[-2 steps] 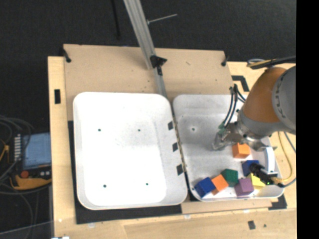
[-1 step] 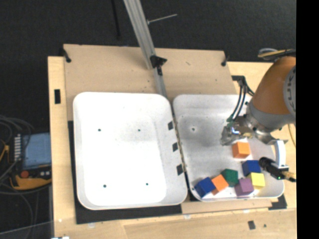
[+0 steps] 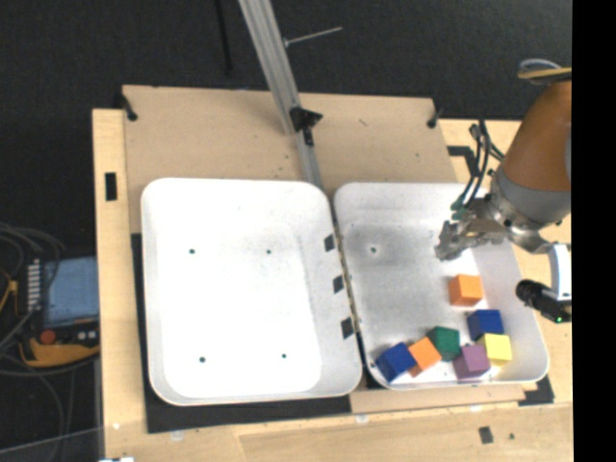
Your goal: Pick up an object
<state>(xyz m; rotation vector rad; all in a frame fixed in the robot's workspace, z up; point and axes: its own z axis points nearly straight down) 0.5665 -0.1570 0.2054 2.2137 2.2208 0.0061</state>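
Blocks (image 3: 465, 290) lie in the right bin (image 3: 385, 287); end effector (image 3: 452, 242) above, grip state unclear.

The arm reaches in from the right — its orange band and grey wrist angled down and leftward. The end effector (image 3: 452, 245) hangs at its tip, fingers too small and blurred to read.

This looks like a robot lab, not a home. A plain wooden bench (image 3: 260, 128) holds two white bins (image 3: 241, 287) side by side, and a big robot arm (image 3: 539, 157) reaches over them. A metal pole (image 3: 274, 51) stands at the back. Loose cables (image 3: 29, 258) and a small control box (image 3: 67, 292) lie on the dark floor beside the bench.
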